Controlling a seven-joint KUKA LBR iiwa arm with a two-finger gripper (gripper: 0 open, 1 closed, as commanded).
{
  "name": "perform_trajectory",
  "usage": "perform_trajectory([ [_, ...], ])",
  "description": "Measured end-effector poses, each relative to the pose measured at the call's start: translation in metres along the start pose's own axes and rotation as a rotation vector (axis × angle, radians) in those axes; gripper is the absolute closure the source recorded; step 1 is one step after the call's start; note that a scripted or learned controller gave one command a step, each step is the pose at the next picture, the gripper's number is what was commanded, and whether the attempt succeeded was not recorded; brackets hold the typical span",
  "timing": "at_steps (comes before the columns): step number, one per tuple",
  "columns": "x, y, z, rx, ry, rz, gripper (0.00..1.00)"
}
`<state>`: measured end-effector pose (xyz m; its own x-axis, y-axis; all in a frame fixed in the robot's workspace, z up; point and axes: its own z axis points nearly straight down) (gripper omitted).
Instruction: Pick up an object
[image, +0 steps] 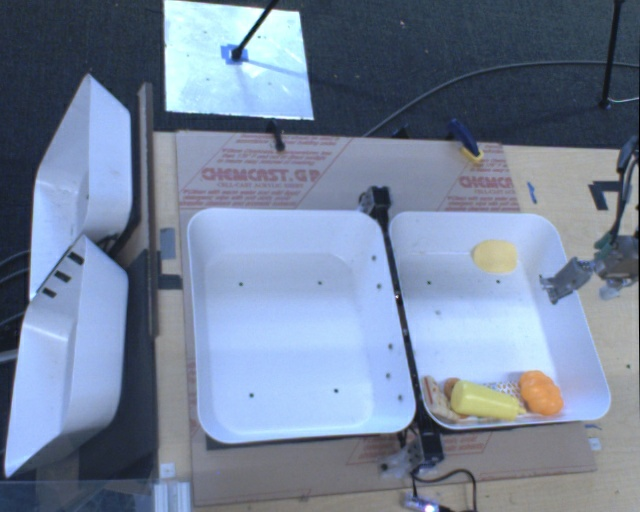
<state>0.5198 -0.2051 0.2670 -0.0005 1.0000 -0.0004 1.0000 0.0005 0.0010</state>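
Fingers (562, 283) at R bin (578, 330) rim

Dark carpet floor (420, 40) at far side, cables crossing it. Shiny metal plate (238, 60) lies far left. Pale wood bench (600, 200) carries printed cardboard sheet (300, 165). 2 spare white tubs (70, 300) stacked at left edge. Light even.

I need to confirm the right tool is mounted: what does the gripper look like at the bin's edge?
At the camera view's right edge, a small grey metallic two-finger gripper projects over the rim of the right shallow white bin. Its body looks grey with darker parts; finer markings are too blurred to tell.
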Motion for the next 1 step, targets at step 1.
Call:
perform_trajectory([
  [1,0.0053,-0.0045,0.1188,0.009,0.003,0.0,0.0],
])
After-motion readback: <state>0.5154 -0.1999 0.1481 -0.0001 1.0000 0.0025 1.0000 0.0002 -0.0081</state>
